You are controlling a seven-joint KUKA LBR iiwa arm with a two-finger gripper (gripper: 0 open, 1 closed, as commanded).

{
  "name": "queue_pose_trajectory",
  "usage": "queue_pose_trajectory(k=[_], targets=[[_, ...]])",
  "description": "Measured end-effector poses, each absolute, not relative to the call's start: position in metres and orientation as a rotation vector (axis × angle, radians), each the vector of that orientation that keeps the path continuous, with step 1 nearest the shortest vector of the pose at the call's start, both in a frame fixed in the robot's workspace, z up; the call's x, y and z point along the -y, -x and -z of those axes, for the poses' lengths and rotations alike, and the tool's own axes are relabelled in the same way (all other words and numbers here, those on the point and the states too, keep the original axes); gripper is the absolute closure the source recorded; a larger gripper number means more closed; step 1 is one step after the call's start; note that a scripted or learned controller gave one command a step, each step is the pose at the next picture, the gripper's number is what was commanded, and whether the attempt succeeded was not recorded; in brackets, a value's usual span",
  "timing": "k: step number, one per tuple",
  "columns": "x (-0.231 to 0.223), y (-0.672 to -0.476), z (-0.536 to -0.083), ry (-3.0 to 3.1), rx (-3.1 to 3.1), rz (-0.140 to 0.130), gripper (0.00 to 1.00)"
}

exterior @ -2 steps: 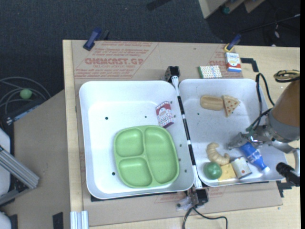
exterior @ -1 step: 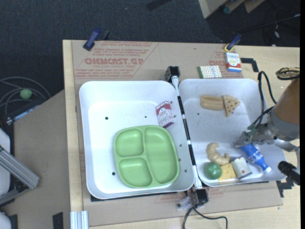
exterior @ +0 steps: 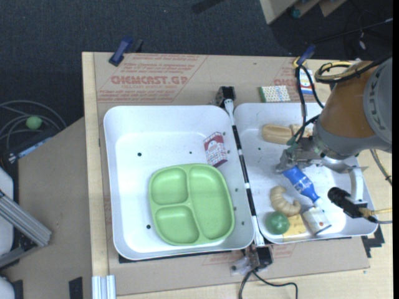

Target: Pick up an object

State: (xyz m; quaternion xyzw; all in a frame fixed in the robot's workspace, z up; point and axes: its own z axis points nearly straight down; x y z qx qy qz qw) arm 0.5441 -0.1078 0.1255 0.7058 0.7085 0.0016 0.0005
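Robot claw [exterior: 293, 159] low in right bin [exterior: 262, 120], finger state unclear, blue tube [exterior: 300, 184] just at its five o'clock, green divided plate [exterior: 189, 204] in left bin [exterior: 124, 167]

Dark carpet [exterior: 93, 11]; tan bench top [exterior: 156, 73]; coiled cables [exterior: 25, 129] left.
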Motion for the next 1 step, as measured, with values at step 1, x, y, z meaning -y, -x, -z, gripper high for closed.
queue_pose_trajectory(k=[1], targets=[[0.0382, -0.5723, -0.2134, -2.218, -2.223, -0.005, 1.00]])
